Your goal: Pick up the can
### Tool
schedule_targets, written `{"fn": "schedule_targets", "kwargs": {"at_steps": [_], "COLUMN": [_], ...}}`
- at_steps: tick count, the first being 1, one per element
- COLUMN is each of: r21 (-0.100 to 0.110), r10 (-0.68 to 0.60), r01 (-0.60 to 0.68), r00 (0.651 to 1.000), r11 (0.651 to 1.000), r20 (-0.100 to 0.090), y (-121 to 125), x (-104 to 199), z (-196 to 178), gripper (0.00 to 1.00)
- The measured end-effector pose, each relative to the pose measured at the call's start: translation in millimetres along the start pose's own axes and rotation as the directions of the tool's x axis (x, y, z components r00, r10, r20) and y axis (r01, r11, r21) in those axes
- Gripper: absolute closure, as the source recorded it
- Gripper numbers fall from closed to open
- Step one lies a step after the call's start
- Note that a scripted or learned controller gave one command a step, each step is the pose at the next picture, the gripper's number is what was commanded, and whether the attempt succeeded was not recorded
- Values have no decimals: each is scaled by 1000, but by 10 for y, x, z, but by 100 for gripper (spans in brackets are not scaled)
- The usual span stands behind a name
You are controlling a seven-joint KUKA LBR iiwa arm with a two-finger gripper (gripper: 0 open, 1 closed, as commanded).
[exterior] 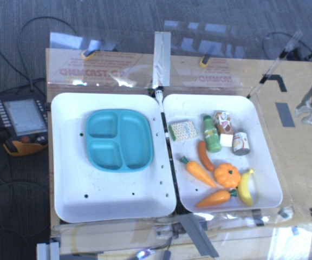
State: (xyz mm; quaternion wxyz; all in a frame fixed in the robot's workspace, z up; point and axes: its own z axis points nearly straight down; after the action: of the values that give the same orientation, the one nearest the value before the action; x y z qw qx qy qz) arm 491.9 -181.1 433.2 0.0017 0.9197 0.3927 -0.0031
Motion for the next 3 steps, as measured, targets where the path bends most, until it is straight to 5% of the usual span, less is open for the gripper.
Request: {"fn": "schedule_targets", "kwargs": {"at_steps": [3], "r21": [4], "r10": [-10], "r01": [10], "r00": [1000], "r11": [1000], "r20": [24], "y": [54], "x": [37], "z": [-221], "gripper": [100]}}
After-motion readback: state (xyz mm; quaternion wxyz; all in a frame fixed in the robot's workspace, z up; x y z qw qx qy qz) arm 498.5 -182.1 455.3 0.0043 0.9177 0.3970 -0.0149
